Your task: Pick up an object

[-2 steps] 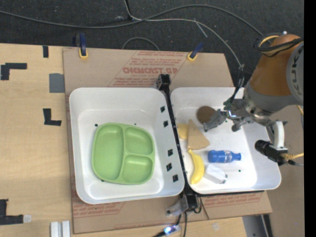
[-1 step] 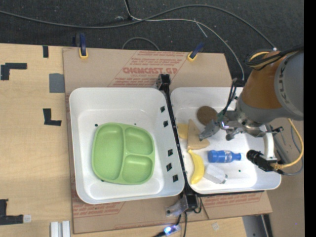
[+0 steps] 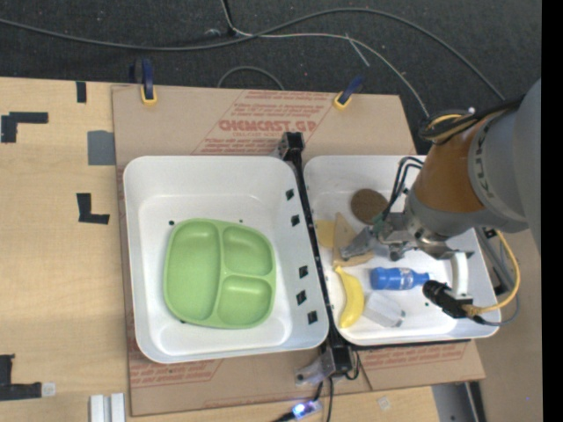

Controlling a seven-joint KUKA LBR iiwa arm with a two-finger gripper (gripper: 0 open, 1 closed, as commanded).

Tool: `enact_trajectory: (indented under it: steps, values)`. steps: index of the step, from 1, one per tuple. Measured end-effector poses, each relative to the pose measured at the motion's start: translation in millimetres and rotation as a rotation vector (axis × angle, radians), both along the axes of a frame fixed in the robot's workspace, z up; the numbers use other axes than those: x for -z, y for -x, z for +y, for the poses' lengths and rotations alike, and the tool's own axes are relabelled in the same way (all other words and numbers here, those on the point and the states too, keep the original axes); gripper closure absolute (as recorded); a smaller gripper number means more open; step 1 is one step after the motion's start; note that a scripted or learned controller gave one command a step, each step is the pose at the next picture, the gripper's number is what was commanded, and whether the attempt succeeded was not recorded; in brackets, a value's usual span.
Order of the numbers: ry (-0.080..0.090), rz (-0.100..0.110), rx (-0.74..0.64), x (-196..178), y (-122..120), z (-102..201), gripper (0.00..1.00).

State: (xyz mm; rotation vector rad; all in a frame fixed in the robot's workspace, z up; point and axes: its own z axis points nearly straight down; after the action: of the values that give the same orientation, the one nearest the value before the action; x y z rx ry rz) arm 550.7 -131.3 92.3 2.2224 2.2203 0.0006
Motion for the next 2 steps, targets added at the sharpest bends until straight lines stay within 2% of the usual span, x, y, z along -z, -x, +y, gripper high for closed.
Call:
enact_trajectory:
  steps: [1,2]
  values:
    - [-0.003,-0.004,-0.003,-13.6,-2.2,1.9,1.00]
    - [0.001,-0.004,-0.004,-71.8,-10.0,8.5,1.00]
